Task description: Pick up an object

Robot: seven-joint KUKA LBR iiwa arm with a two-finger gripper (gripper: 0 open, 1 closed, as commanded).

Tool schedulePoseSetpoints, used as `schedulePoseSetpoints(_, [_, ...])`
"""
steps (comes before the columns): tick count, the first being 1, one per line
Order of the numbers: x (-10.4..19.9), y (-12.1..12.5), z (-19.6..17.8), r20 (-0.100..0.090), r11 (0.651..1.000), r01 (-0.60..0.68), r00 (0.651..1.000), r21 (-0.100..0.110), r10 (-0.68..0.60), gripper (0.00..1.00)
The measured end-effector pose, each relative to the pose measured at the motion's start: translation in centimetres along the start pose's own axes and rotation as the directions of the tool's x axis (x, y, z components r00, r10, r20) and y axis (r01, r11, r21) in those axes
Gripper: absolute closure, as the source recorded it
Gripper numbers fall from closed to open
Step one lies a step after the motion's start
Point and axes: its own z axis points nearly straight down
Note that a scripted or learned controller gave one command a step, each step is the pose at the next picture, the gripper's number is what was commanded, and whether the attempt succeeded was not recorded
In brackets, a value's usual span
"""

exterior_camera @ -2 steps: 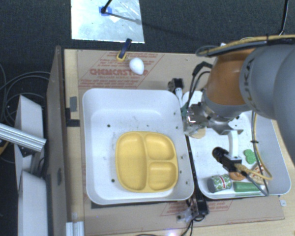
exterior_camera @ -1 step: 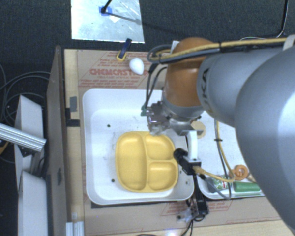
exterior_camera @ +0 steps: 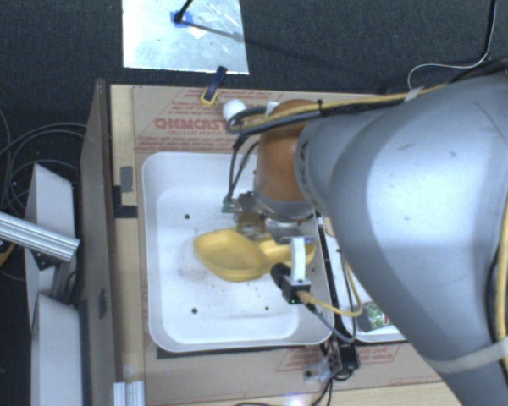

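Down in the left bin (exterior_camera: 173, 311), the gripper (exterior_camera: 267, 231) sits at the right end of a yellow ladle (exterior_camera: 229, 256) lying on the floor, finger state impossible to tell.

Arm (exterior_camera: 415, 218): large rounded grey casing, smooth matte finish. Orange band (exterior_camera: 279, 163) above wrist. Black cables (exterior_camera: 262, 121) looped over band; yellow cable (exterior_camera: 343, 309) trailing below. Wrist flange (exterior_camera: 275, 218) metallic, dark fittings. Small white block with black connector (exterior_camera: 296, 269), possibly sensor mount; detail blurred.
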Motion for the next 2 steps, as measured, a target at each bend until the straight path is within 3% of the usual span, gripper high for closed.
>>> schedulePoseSetpoints(1, [-7.6,7.1,-10.6,0.002,1.000,-0.006,1.000,-0.002,0.006,1.00])
schedulePoseSetpoints(2, [-2.6,8.5,-10.0,-0.001,1.000,0.003,1.000,0.007,-0.003,1.00])
